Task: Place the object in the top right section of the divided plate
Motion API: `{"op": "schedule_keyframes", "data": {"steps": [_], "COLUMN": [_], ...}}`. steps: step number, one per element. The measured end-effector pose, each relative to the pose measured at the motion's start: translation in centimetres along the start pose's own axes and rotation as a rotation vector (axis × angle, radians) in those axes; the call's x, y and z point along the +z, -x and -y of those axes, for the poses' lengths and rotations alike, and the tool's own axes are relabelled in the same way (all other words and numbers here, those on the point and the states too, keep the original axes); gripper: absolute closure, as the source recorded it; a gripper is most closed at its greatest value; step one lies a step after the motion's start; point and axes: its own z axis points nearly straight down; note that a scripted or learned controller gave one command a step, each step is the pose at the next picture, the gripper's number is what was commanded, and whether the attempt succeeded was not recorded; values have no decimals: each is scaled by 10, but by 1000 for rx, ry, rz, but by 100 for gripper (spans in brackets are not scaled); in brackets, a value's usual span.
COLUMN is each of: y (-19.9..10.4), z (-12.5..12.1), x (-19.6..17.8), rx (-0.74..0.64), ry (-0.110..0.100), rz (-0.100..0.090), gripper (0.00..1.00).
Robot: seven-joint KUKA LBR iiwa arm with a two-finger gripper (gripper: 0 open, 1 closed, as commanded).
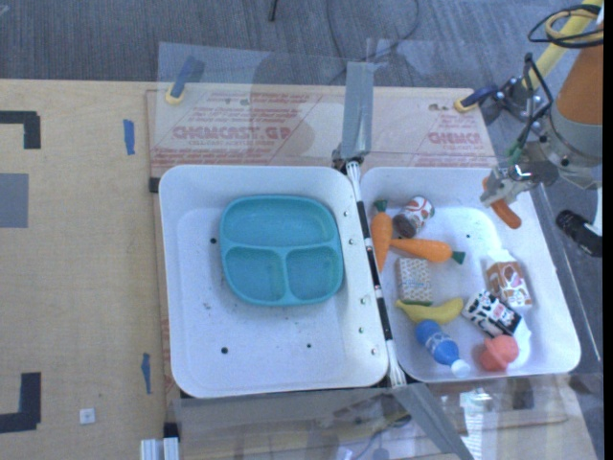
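Claw (500, 192) is hanging over the right bin's (560, 286) upper right corner, gripping a small orange object (507, 213) that is sticking out below its fingers. Blue divided plate (281, 249) is sitting in the left bin (187, 286) on the tabletop (77, 257), well apart from the claw. Carrots (421, 249), banana (430, 310), and other toy foods are lying in the right bin.

You're looking down on a pale wooden desk (77, 257) marked with black tape (21, 129) and blue tape (128, 137); grey carpet floor (144, 8) lies beyond its far edge.
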Motion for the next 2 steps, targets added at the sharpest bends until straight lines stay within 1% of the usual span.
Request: {"op": "schedule_keyframes", "data": {"steps": [1,2], "y": [-56,-139], "z": [-20,47], "x": [-79,-130], "rx": [-48,-100], "ry": [0,-3], "rz": [0,-1], "gripper": [100,100]}}
